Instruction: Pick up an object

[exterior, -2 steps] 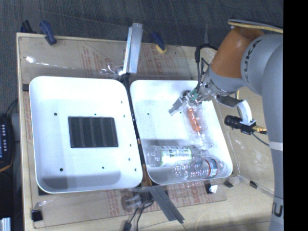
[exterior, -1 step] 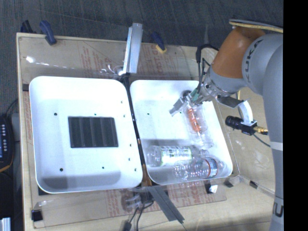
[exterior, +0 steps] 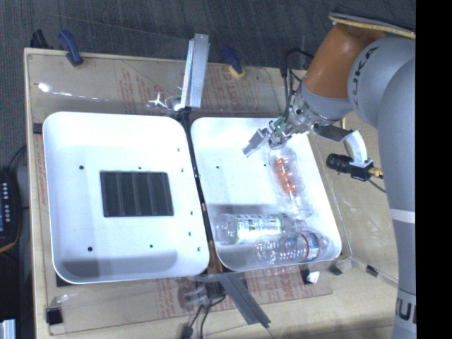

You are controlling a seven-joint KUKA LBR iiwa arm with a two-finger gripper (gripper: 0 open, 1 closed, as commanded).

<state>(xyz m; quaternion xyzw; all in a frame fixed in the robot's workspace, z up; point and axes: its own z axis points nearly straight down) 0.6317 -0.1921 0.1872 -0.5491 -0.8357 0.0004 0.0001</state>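
Orange-tinted bottle (exterior: 287, 177): long axis near-vertical, cap toward gripper (exterior: 272, 137); two bottles (exterior: 248, 229) crosswise below. Finger state: can't tell.

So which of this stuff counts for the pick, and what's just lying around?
For the job:
- pincer, over the right bin
- clear bottle with orange contents
- bottle with a pale label
- clear bottle at the near edge

Just lying about:
- left bin, with its dark ridged pad
- blue clamps
- metal bar between the bins
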